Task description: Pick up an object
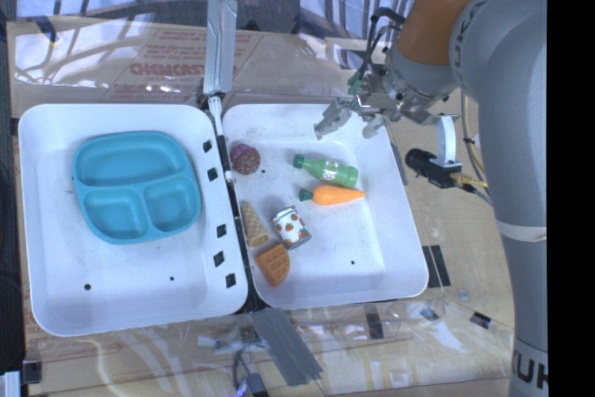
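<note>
Nearest me in the right bin (395, 237): orange wedge (273, 264), cup (291, 225), cone (254, 222). Beyond them carrot (337, 195), green bottle (327, 169), purple ball (245, 158). Pincer (351, 121) hovers at the far rim, spread open, holding nothing. I'd go for the bottle: straddle it crosswise, descend straight. Clear floor to its right; carrot sits close on the near side.

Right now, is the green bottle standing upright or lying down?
Lying down: the green bottle rests on its side in the right bin, cap toward the left, just above the carrot.
</note>
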Action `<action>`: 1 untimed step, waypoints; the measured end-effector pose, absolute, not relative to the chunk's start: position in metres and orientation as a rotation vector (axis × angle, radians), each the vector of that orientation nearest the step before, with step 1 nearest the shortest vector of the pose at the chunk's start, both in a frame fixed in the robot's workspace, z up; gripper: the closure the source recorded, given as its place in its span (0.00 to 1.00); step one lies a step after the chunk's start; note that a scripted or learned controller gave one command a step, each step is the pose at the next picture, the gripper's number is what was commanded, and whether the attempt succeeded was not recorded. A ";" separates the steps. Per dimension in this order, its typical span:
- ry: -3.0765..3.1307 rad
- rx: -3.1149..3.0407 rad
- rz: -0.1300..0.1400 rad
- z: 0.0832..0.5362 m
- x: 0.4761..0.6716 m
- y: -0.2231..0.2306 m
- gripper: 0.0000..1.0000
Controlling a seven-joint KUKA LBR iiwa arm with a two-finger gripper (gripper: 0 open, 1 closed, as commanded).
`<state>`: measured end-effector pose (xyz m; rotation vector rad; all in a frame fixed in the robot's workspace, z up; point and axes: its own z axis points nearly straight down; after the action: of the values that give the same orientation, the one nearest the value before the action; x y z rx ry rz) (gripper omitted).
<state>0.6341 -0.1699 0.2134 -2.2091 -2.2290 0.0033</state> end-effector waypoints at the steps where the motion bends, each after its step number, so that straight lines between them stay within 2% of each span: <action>1: -2.234 -2.208 0.000 0.245 0.573 -0.121 0.00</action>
<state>0.5734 -0.1211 0.2449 -2.2084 -2.2335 0.0004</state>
